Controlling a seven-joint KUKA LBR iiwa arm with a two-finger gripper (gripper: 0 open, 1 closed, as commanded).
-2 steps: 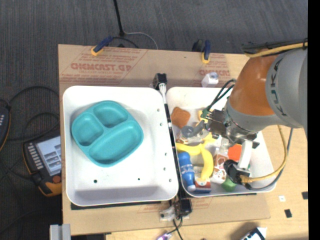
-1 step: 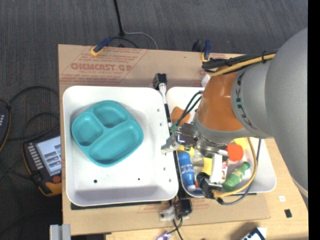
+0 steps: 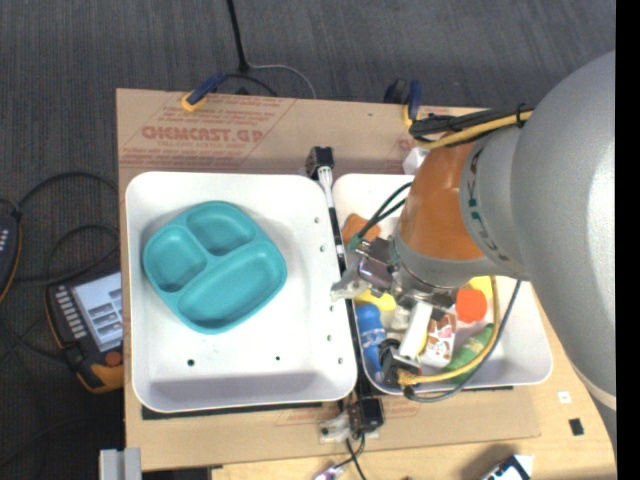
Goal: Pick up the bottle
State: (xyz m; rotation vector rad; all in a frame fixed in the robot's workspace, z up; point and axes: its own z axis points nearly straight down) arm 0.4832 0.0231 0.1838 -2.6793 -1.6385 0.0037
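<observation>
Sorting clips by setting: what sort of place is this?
Likely a robotics lab: a grey and orange robot arm over two shallow white bins on a cardboard-topped bench, cables across grey carpet.

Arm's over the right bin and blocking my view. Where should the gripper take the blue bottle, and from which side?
Likely across the blue bottle's narrow body, coming straight down. It seems to lie along the right bin's left wall, so close the fingers across its width. The wall and neighbouring items crowd it. The gripper sits close beside it, hiding part of it.
</observation>
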